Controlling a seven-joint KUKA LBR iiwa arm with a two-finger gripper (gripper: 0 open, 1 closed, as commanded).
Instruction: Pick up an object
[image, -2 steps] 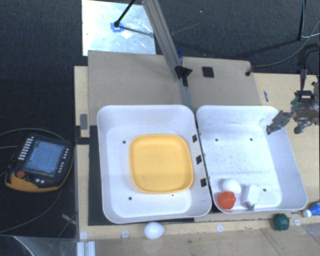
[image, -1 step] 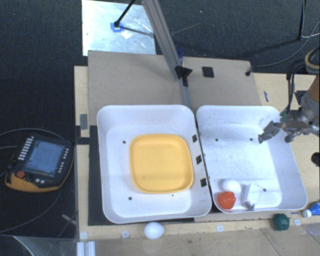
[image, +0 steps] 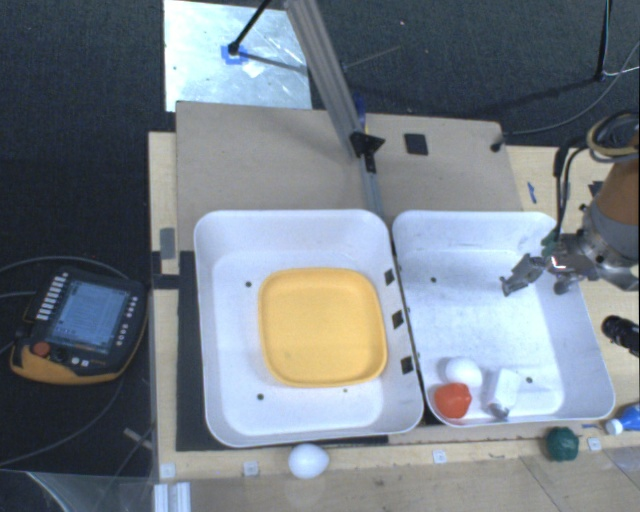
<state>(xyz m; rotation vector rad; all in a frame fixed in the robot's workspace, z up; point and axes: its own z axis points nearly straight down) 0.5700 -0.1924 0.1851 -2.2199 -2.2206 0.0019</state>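
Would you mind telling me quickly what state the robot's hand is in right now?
Hand: open, with nothing between its fingers, above the right bin.

Open floor across right bin (image: 470, 300); white ball (image: 461, 371), red ball (image: 453, 400), white block (image: 502, 390) crowding near corner

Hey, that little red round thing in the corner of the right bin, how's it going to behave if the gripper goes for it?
The red object looks rounded and smooth, so it may roll or squirt out of a pinch. It sits in the right bin's near corner beside a white ball and a white block, which probably crowds the gripper. It seems small, likely light.
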